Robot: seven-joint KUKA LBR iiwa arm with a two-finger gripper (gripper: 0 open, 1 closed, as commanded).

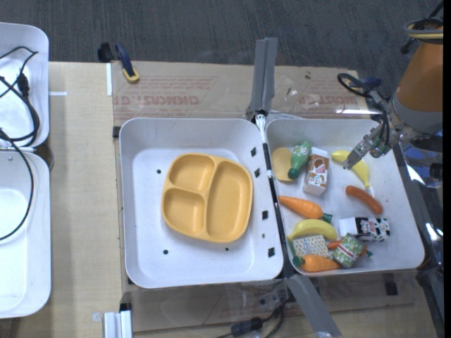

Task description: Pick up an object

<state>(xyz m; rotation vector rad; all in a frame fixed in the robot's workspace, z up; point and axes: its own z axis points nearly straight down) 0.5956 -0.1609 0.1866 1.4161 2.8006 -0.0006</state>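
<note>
Dark grey carpet point(211, 13) is running across the top of the view, behind the worktop's far edge. The worktop point(77, 153) is showing a pale wood grain, and a sheet of brown cardboard point(183, 90) with reversed red lettering is lying flat along its far part. A blue-handled clamp point(125, 62) is sitting at the worktop's far edge, near the cardboard's left corner. A grey metal post point(264, 76) is standing upright near the middle of the far edge. At the worktop's left edge, a white surface point(21, 210) is extending out of view, with black cables point(17, 104) looping over it. Even, soft light is falling over everything, casting only faint shadows.
</note>
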